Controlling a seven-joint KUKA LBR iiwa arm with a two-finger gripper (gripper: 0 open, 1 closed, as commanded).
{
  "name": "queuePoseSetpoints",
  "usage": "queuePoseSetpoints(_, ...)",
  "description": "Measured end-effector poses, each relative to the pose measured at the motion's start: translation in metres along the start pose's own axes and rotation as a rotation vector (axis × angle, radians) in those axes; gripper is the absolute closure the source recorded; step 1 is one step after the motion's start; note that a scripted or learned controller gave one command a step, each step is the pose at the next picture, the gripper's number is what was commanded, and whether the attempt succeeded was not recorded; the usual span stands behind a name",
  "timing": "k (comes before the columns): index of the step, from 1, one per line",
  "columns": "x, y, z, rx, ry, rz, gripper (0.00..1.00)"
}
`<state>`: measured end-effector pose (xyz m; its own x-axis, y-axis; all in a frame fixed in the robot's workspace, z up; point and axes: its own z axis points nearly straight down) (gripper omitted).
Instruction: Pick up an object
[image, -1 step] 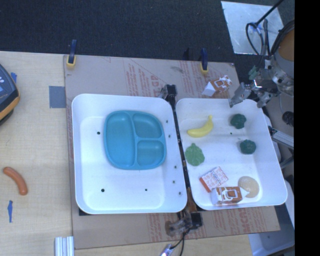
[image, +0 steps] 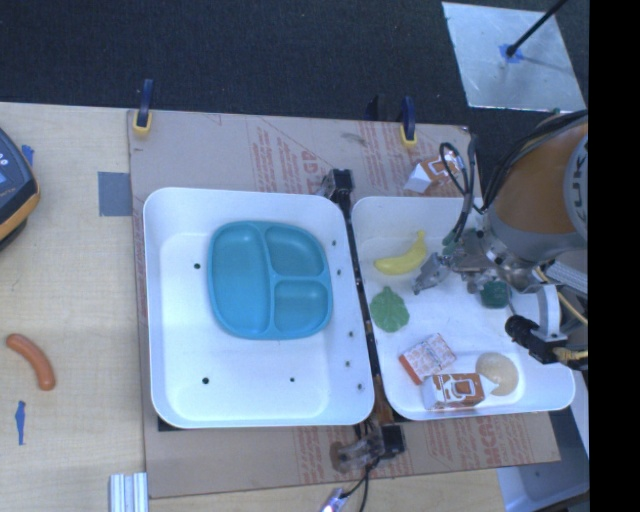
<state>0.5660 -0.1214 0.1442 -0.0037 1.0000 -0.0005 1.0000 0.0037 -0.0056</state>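
Observation:
The right bin (image: 452, 215) holds a yellow banana (image: 401, 259), a green leafy piece (image: 389, 309), a red and white packet (image: 427, 357), a small brown and white carton (image: 455, 390) and a cream round item (image: 497, 372). My gripper (image: 436, 272) hangs low over this bin, just right of the banana and above the green piece. Nothing shows held in it. A dark green object (image: 494, 293) lies under the wrist, partly hidden by the arm.
The left bin (image: 170, 300) holds a blue divided plate (image: 270, 278). A sausage toy (image: 32, 360) lies on the bench at far left. The arm's orange band (image: 530, 190) covers the right bin's far right corner.

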Motion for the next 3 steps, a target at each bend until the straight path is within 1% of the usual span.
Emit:
queuePoseSetpoints(1, -0.021, 0.071, 0.053, -0.002, 0.001, -0.001, 0.00)
queuePoseSetpoints(2, -0.038, 0.091, 0.039, -0.004, 0.001, -0.002, 0.00)
queuePoseSetpoints(3, -0.088, 0.090, 0.031, -0.004, 0.000, 0.000, 0.00)
